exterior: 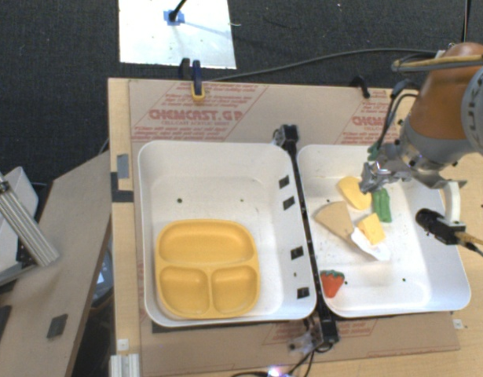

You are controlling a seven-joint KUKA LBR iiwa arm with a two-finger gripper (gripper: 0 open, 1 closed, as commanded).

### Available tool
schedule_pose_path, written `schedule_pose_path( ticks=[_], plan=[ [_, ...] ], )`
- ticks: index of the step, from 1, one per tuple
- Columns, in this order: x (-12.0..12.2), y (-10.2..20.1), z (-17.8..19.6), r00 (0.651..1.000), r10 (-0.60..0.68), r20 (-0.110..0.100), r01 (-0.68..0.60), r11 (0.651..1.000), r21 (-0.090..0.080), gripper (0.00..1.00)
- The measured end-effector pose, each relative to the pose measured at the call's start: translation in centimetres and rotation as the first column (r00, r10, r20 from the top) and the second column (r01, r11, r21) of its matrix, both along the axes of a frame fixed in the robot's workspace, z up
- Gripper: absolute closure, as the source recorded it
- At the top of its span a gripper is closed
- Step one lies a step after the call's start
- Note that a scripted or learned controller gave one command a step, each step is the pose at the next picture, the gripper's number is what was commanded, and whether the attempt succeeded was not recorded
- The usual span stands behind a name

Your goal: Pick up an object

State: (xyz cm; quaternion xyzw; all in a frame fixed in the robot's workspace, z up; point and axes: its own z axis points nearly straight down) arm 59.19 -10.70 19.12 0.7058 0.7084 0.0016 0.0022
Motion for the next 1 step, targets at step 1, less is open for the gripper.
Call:
schedule_pose_path(
  ticks=[1],
  plan=[
    [0.12, -0.01, 5.31, 1.0, 0.0, -0.001, 0.0, 1.0, 0.0, 1.0]
  ],
)
